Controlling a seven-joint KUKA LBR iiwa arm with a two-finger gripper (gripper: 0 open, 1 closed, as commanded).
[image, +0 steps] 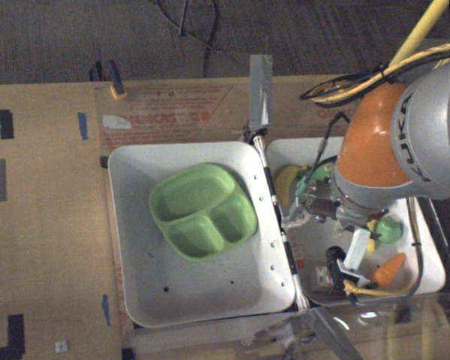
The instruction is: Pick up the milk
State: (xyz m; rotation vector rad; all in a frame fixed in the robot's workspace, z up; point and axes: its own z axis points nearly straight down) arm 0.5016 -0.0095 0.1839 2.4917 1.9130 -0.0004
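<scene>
A green divided plate (202, 210) is lying by itself in the left bin (140, 285), turned askew to the walls. Both bins are sitting on a brown tabletop (47, 222) that is carrying strips of blue tape.

The arm (389, 144) is reaching over the right bin (433, 274) and covering the middle of its floor. A yellow thing (287, 181) is resting by the wall next to the left bin, with a small teal-green piece (315, 174) just beside it. A round green thing (391, 229) is sitting near the opposite wall. An orange carrot (389, 268) is lying at a slant toward the lower corner, and a small reddish-brown packet (322, 274) is lying near the lower wall.

The milk is somewhere I cannot pin down: none of these things is reading clearly as it, and the arm is hiding part of the bin.

The tool (314, 202) is hanging low in the right bin, near the yellow thing. I cannot tell whether it is standing wide or narrow, or whether it is touching or holding anything.
</scene>
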